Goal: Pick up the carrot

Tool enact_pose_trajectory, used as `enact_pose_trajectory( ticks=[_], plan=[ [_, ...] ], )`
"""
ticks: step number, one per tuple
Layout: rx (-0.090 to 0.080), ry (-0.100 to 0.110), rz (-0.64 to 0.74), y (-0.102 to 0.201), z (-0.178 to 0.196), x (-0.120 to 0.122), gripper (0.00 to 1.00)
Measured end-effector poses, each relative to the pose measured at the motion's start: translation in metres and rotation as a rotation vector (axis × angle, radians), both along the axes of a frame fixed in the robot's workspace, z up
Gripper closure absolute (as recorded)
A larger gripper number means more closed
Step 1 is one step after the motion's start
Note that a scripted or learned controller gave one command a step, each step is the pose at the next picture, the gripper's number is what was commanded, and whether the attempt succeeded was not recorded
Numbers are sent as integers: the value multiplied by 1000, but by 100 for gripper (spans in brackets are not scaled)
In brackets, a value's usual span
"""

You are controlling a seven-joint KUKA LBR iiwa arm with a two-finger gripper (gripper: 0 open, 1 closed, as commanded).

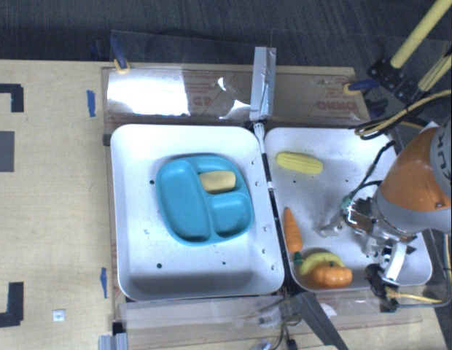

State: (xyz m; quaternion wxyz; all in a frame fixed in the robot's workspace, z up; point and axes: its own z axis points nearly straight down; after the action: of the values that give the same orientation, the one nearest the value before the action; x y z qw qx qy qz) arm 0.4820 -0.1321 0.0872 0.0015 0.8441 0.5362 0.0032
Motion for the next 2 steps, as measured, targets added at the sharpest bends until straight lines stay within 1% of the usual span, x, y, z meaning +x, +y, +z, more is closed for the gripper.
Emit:
enact_pose_trajectory(
  ticks=[1, 2],
  plan=[
    [56, 9, -173, -42, 5, 9, 0],
    [57, 10, -229, -43, 5, 12, 0]
  ],
)
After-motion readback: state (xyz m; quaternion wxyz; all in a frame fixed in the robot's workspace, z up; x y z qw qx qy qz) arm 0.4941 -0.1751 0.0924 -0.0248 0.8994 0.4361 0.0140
